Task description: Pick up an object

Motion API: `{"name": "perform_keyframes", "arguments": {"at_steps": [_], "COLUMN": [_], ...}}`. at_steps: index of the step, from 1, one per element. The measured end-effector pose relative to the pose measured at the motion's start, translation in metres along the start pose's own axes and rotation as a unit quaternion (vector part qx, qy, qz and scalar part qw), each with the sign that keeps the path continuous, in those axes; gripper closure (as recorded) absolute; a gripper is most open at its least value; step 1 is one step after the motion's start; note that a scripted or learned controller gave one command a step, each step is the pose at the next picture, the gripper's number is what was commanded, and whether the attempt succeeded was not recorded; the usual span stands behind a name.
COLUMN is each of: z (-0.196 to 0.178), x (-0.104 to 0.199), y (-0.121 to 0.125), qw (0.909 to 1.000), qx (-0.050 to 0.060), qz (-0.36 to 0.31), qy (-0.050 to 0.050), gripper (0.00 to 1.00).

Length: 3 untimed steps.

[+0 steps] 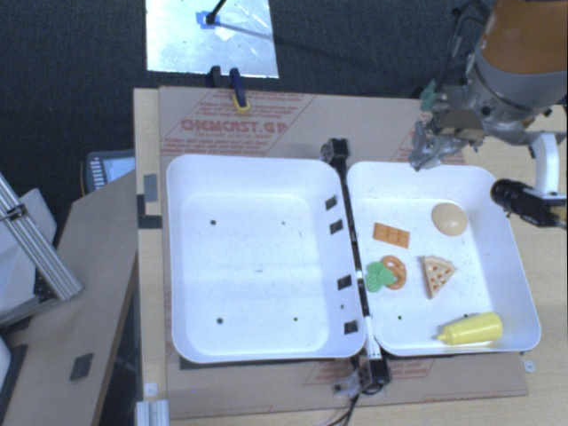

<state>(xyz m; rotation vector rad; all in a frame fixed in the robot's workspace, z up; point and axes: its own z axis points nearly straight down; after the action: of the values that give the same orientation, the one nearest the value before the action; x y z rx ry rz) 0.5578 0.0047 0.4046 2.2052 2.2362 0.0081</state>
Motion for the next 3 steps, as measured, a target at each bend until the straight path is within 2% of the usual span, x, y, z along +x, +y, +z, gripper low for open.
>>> {"name": "perform_keyframes", "arguments": {"at_steps": [1, 2, 3], "z": [-0.139, -0.130, -0.130], "x": [0.083, 0.207, 0.199], "y": [-0.011, -0.028, -0.027], "qw": [1.0000, 1.0000, 1.0000], "qx": [-0.007, 0.001, 0.001], "qz": [0.000, -0.001, 0.005], "qy": [0.001, 0.000, -0.001], "gripper": [1.00, 1.00, 0.00]}}
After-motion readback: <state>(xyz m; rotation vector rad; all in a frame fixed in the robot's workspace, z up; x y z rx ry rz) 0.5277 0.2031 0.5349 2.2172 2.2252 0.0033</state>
